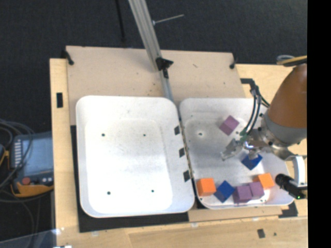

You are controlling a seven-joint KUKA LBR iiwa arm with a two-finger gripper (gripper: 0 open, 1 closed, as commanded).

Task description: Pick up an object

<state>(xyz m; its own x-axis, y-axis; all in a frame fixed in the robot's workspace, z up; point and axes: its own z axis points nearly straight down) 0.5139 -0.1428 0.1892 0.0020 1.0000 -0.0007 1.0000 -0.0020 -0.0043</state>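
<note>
The right bin (207, 112) holds several small blocks. A purple block (229, 124) lies near its middle. A blue block (252, 163) sits just below my gripper (240, 148), which hangs low over the bin's right half. Along the front wall lie an orange block (206, 186), another blue block (225, 190), two purple blocks (249, 192) side by side and a second orange block (266, 180). The arm's orange band and grey wrist (287, 112) cover the bin's right edge.
The left bin (129, 154) lies beside the right one, with a dark divider between them. A slanted metal post (150, 35) rises behind the bins. A control pendant (28, 164) with cables sits off the bench at the left.
</note>
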